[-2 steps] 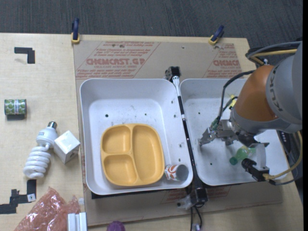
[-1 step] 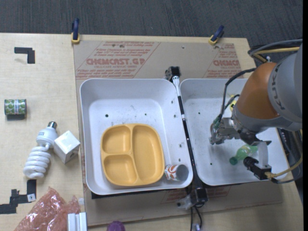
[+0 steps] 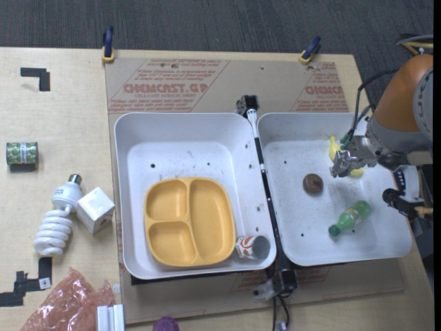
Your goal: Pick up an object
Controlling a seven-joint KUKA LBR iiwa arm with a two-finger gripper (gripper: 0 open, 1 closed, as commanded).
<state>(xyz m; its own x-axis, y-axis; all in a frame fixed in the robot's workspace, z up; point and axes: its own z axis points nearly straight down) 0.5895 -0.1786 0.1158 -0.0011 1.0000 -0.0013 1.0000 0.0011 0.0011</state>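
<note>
My gripper (image 3: pixel 342 164) is low over the right bin (image 3: pixel 386 250), near its back right part. A yellow object (image 3: pixel 335 147) lies right under and beside it, partly hidden by the gripper; whether it is held cannot be told. A small brown round object (image 3: pixel 313 183) rests on the bin floor just left of the gripper, apart from it. A green bottle (image 3: pixel 350 218) lies on its side toward the front right of the same bin.
The left bin (image 3: pixel 127 185) holds a yellow divided plate (image 3: pixel 189 221) and a small patterned cup (image 3: pixel 248 247) at its front right corner. Outside the bins, at the left, lie a light bulb (image 3: pixel 56 219), a white cube (image 3: pixel 95 209) and a green can (image 3: pixel 21 154).
</note>
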